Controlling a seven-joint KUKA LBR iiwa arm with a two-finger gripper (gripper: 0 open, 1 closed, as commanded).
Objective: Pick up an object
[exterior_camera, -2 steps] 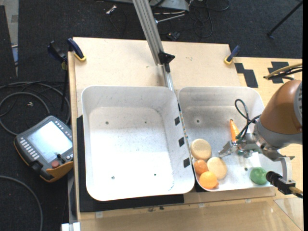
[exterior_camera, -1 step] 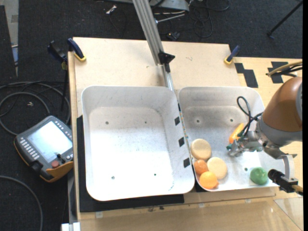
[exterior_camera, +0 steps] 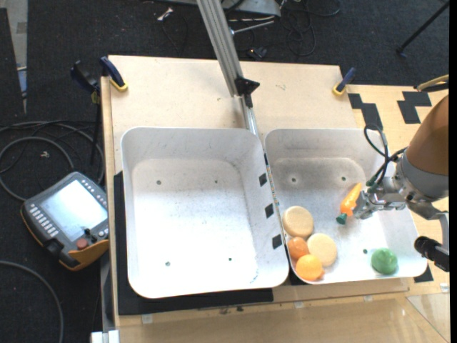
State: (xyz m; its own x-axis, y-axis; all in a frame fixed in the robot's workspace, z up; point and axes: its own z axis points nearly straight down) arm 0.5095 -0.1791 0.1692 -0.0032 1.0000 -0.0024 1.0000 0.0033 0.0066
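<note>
Right bin [exterior_camera: 314,145] on the desk [exterior_camera: 178,91]: the arm's gripper [exterior_camera: 355,209] hangs low over its right half, with an orange carrot-shaped toy [exterior_camera: 350,199] tilted at the fingers, touching or just beside them; whether the fingers are apart or clamped on it cannot be told. Along the near left corner of the same bin lie two pale round pieces [exterior_camera: 298,221] and two orange round pieces [exterior_camera: 308,266], touching one another, while a green ball [exterior_camera: 384,261] sits apart near the near right corner. The left bin [exterior_camera: 143,145] adjoins it, and a teach pendant [exterior_camera: 68,220] rests on the floor at left.
</note>
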